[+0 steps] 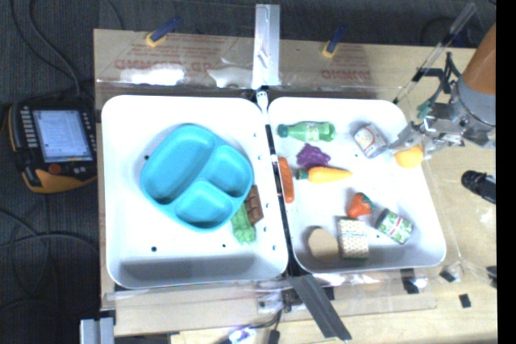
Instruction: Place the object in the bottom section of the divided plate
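Object: yellow toy (pixel 409 156) at right bin's (pixel 435 230) far right edge; you'd find it light, smooth, slippery.
Fingers: gripper (pixel 419 142) at it; grip state I cannot tell.

Lighting, my feed: bright, even, from overhead. White bins (pixel 121 254) nearly blown out, with soft grey shadow along their near walls. Glare on the clear sheet (pixel 161 64) behind them. Dark floor murky. Overall soft focus; arm (pixel 484 68) blurred at right.

Plate sections open from above
I see the blue divided plate (pixel 197 173) unobstructed; brown block (pixel 253 205) and green piece (pixel 243 225) crowd its four o'clock rim.
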Motion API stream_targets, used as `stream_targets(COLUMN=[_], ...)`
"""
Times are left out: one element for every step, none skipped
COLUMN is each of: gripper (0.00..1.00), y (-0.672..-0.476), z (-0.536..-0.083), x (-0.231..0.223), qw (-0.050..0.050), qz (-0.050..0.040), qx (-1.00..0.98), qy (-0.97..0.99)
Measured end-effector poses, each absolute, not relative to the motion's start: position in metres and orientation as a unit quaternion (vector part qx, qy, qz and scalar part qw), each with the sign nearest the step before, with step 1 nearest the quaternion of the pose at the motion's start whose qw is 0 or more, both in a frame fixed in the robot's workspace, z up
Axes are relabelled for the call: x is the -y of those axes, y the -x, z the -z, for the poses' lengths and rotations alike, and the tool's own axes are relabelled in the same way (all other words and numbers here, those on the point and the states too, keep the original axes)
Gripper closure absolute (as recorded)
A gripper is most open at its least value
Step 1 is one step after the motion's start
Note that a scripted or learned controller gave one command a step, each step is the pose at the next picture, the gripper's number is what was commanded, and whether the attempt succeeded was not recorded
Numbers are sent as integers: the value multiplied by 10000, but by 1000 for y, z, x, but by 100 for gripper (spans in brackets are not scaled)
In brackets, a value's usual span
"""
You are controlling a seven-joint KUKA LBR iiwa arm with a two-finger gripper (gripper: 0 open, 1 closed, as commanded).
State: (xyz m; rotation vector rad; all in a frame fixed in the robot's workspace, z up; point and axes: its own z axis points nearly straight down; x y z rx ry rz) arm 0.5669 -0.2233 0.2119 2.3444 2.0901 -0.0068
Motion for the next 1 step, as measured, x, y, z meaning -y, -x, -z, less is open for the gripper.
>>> stream_targets(gripper=[100], y=[-588], z=[-169], x=[127], qw=[-14], qz=[7], qx=[-7719], qy=[-6358])
